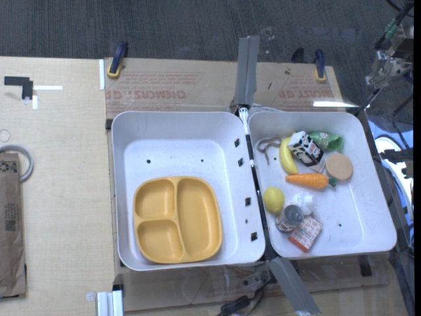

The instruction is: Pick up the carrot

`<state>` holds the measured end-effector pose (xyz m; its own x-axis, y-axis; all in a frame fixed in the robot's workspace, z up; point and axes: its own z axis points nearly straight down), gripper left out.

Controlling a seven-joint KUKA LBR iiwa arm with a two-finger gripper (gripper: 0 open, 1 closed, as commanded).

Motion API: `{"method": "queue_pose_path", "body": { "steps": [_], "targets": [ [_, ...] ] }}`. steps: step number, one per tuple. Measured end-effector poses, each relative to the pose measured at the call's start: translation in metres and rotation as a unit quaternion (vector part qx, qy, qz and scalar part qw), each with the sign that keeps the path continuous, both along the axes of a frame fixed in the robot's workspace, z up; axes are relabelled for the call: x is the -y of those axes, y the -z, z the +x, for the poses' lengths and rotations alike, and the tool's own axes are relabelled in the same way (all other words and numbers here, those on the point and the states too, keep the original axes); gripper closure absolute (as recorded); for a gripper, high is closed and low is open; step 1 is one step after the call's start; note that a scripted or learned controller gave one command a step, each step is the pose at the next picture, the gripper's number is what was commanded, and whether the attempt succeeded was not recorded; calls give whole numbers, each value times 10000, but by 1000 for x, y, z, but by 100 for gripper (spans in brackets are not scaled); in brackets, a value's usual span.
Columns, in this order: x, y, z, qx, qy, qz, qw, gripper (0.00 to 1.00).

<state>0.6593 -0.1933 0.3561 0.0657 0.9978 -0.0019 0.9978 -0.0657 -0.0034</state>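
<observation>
Ok so here's the bench right now: 2 white bins side by side. The carrot (309, 181) is in the right bin (371, 206), lying on its side roughly in the middle, with its green stub end pointing right and just about touching a round tan disc (339, 166). Just above the carrot there's a banana (287, 157) standing more or less on end, right beside a black and white carton (306, 148), and a green leafy-looking thing (327, 139) behind that. A bent grey hook (266, 145) sits near the bin's left wall. Below the carrot is a lemon (273, 199), a small can (289, 217) on its side and a red packet (306, 234) touching the can, plus some clear plastic bit between them and the carrot that I can't make out. The left bin (122, 176) has a yellow plate (177, 218) with 3 compartments sitting toward its near side. The gripper (389, 68) looks like the metal bit up in the top right corner, outside the right bin and well apart from the carrot, with nothing held that I can see. It's small and cluttered up there, so I honestly can't tell whether its jaws are apart or together. Both bins sit on a cardboard sheet (171, 84) held by 2 clamps at the far edge.
</observation>
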Motion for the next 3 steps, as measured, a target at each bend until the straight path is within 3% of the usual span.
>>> {"method": "queue_pose_path", "body": {
  "steps": [1, 2, 3],
  "targets": [
    [-24, 43, 0, 11, -2120, 5, 9773, 100],
    [28, 41, 0, 17, -922, -3, 9957, 100],
    [28, 54, 0, 9, -1781, 4, 9840, 100]
  ]
}}
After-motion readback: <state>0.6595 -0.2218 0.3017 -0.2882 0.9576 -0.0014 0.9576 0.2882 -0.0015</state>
